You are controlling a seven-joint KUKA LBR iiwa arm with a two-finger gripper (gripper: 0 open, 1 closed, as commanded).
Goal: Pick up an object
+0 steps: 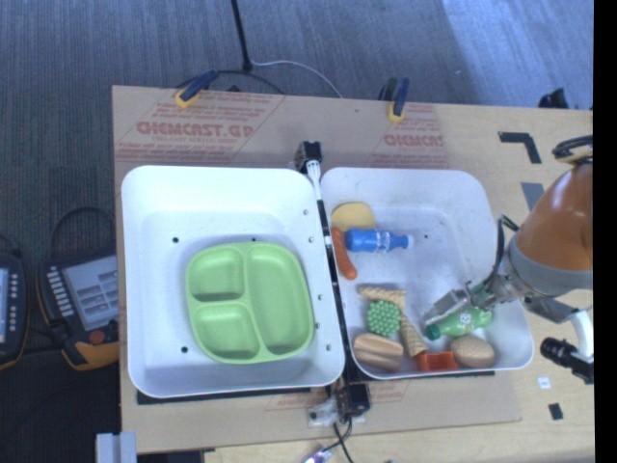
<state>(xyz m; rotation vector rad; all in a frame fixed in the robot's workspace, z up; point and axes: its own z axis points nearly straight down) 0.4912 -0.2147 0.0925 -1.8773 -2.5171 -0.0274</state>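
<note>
Camera view: "CHEMCAST GP" printed in red on the bench board [198, 129]; tool [461, 309] over a green bottle [461, 322], grip state indiscernible.

Light even, fairly bright, diffuse from above. White bins [154, 210] near overexposure, wall detail washed out. Brighter bluish patch on carpet [511, 27] at upper right, darker carpet at left. Shadows soft and short: faint grey under green plate [251, 302], along bin inner walls. Whole frame soft, low resolution; print on worktop [212, 128] blurred yet legible. Toy food cluster [415, 340] smeared, edges indistinct. Arm's orange band [569, 225] saturated, little surface detail.
</note>
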